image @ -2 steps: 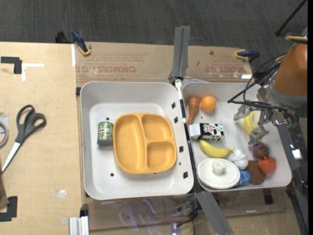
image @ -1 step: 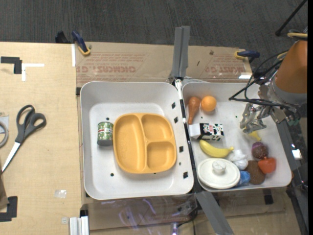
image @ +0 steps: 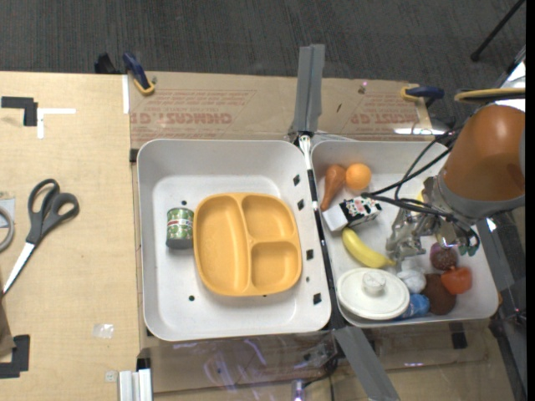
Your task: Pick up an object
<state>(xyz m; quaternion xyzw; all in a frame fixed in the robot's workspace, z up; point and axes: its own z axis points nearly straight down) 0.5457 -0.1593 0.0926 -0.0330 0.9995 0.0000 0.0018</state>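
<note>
end effector [image: 407, 239] low in right bin [image: 399, 147], open or closed: cannot tell | nearest thing: banana [image: 365, 249] just left of it, likely light, smooth, stiff plastic; take across its middle | right bin also: carrot [image: 333, 184], orange [image: 358, 176], lidded white bowl [image: 373, 293] | left bin [image: 217, 150]: yellow divided plate [image: 247, 244], green can [image: 179, 226]

In the right bin [image: 493, 303] lie a yellow banana [image: 365, 250] on its side at the middle; an orange ball [image: 359, 176] and a carrot [image: 333, 184] touching near the far wall; a white lidded bowl [image: 373, 294] at the near edge; in the left bin [image: 155, 224], a yellow divided plate [image: 248, 244] beside a small green can [image: 180, 227].
</note>
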